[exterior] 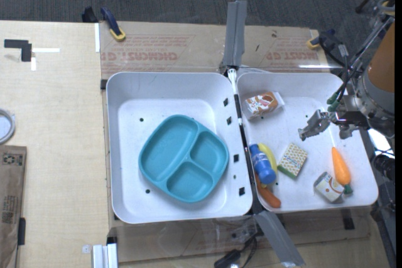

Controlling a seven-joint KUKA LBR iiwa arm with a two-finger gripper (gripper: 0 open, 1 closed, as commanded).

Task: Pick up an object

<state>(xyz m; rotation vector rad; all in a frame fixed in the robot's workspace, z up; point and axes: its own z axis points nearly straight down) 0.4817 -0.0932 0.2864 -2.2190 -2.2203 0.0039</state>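
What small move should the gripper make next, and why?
Probably lower the gripper and shift it slightly toward the sponge. It hangs over bare floor of the right bin holding nothing, and the sponge lies closest, apart from the other items.

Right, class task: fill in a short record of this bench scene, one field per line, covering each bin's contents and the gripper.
left bin: blue tray, three sections
right bin: bread pack, sponge, blue bottle, banana beside the bottle, carrot, small carton, orange-red item at the front wall
gripper: above the right bin, nothing seen between its fingers
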